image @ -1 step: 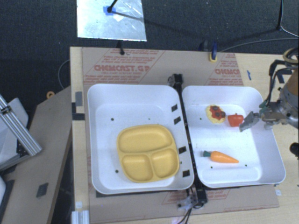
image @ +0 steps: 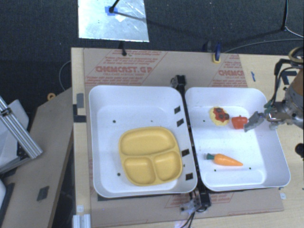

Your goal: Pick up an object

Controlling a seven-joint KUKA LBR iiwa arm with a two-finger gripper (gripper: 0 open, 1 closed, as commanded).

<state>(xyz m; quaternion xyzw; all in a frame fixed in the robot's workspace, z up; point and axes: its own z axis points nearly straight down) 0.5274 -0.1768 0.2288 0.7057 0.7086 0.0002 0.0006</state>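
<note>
The gripper hangs over the right bin with the red toy just left of it, finger state unreadable.

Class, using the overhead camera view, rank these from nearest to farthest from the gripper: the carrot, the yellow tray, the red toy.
1. Red toy, right bin, just left of the gripper.
2. Carrot, right bin, nearer the front.
3. Yellow tray, left bin.
</note>
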